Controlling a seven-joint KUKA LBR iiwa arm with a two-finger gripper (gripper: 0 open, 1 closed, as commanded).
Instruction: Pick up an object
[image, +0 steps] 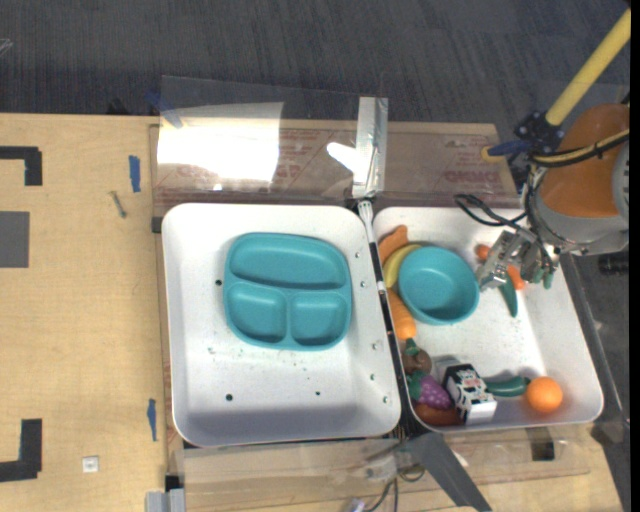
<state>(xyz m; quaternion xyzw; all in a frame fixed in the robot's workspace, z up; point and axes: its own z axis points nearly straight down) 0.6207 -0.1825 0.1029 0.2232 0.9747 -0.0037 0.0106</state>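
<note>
- The left bin (190, 330) is bearing a teal divided plate (288, 290), out of the arm's way.
- The right bin (570, 330) is crowding the toys together: teal bowl (438, 285), orange ball (544, 395).
- The gripper (508, 262) is hanging beside the bowl over a small orange-and-green piece (512, 285) (likely its target); whether its fingers are spread is unclear.

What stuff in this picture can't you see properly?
- Gripper, camera view: small and blurred; open, shut or holding something is unclear.
- Carrot: its middle is hidden under the teal bowl.
- Banana: mostly hidden behind that bowl.
- Purple grapes: partly covered by the black-and-white toy.
</note>
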